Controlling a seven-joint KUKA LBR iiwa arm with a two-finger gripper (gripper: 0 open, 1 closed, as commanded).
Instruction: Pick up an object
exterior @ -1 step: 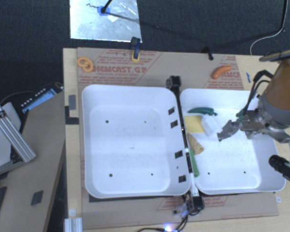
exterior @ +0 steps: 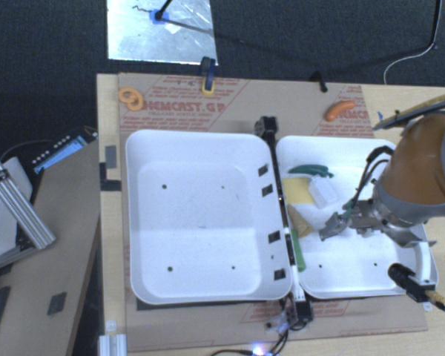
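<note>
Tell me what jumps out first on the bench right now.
The arm with its orange band, reaching in over the right bin. Its gripper hangs low beside a small pile of objects at that bin's left side. The left bin is a broad white expanse.

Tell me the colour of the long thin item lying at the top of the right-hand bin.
Green; the long thin item shows best in the camera view, above a pale yellow piece.
</note>
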